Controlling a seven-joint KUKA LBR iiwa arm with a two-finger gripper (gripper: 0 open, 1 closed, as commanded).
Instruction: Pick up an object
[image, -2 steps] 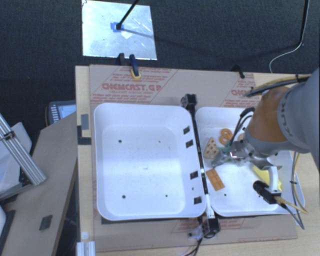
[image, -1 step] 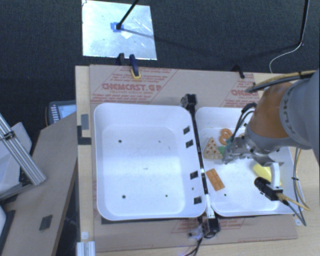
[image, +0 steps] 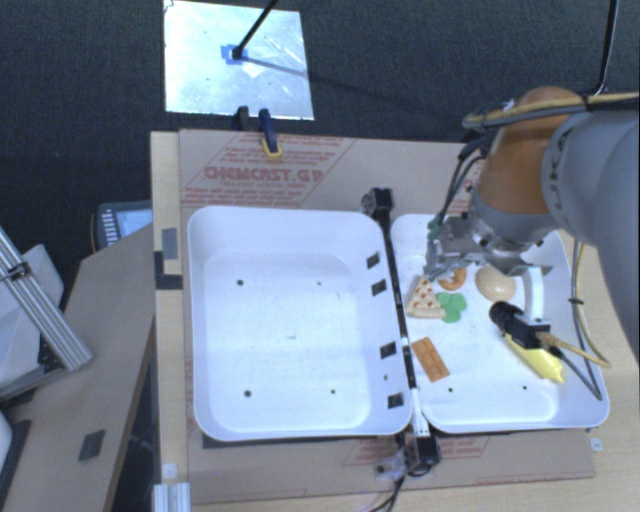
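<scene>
The tool (image: 441, 262) hangs low over the far part of the right bin (image: 480, 397), and it cannot be told whether it is apart or together. Close by it lie a small orange round piece (image: 453, 279) and a triangular slice (image: 424, 299), with a green piece (image: 454, 308) touching the slice. A beige oval thing (image: 495, 285) lies near, and a flat orange block (image: 430, 358) lies apart, nearer the front.

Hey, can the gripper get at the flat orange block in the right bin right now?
Probably yes. The orange block lies alone on bare bin floor, nothing on it; the divider close beside it may crowd the gripper.
</scene>
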